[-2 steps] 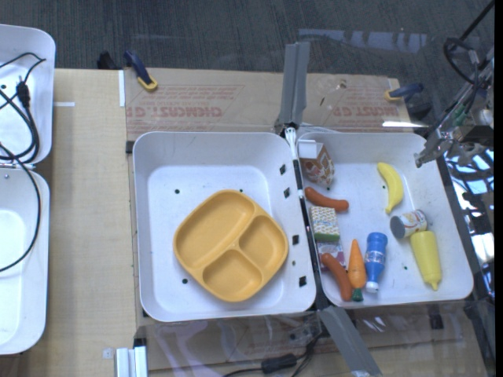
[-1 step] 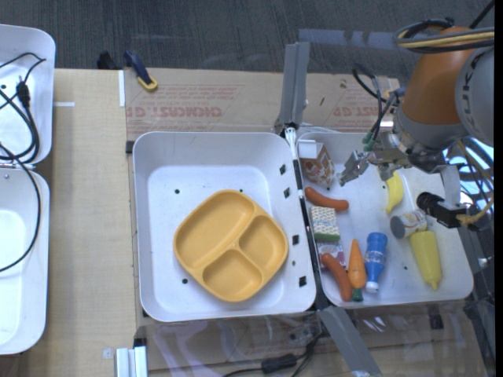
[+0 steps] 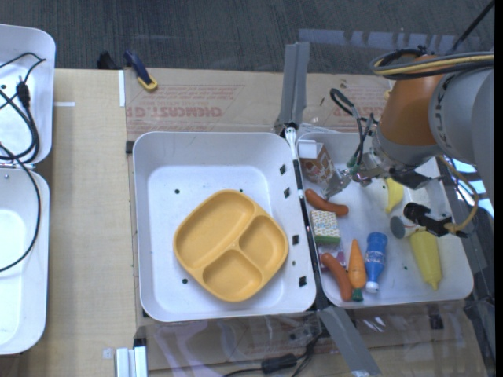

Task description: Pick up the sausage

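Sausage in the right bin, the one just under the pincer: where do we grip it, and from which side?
Probably the middle of the sausage, coming straight down from above. It lies flat and slanted, its upper-left end near the divider and the small carton. Closing across its narrow width, fingers set perpendicular to its length, looks best. The pincer sits just up and right of it. The green-and-white block lies close below, so keep off that side.

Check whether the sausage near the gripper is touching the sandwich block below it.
Apart. The camera view shows a strip of white bin floor between the sausage and the sandwich block.
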Available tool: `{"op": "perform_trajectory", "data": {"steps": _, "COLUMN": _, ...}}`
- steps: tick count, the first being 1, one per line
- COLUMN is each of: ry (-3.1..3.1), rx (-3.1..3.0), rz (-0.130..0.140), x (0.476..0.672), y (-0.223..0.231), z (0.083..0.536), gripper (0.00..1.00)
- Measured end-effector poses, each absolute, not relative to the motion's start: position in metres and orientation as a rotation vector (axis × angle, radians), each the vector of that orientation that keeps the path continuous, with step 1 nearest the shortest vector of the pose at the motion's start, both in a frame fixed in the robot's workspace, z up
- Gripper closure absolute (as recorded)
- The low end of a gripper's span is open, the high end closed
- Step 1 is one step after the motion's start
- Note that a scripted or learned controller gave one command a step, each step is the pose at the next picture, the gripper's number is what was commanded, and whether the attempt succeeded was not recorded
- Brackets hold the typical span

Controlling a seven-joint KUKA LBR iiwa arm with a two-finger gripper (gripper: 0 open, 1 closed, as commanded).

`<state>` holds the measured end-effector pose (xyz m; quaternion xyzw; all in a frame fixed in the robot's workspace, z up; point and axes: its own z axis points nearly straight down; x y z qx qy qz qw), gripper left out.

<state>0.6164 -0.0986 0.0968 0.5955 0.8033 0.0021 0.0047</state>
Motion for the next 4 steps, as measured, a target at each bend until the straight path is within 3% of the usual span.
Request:
{"op": "perform_trajectory", "data": {"steps": 1, "ry": 2.621, "rx": 1.729, "rz": 0.000, "x": 0.655, "y": -0.068, "z": 0.192, "gripper": 0.00}}
{"op": "perform_trajectory", "data": {"steps": 2, "ry": 2.669, "rx": 1.659, "rz": -0.003, "x": 0.586, "y": -0.132, "z": 0.143, "gripper": 0.00}}
{"op": "perform_trajectory", "data": {"steps": 3, "ry": 2.650, "rx": 1.661, "rz": 0.000, "x": 0.574, "y": -0.109, "z": 0.097, "gripper": 0.00}}
{"op": "perform_trajectory", "data": {"steps": 4, "ry": 2.662, "rx": 1.663, "rz": -0.001, "x": 0.571, "y": -0.105, "z": 0.092, "gripper": 0.00}}
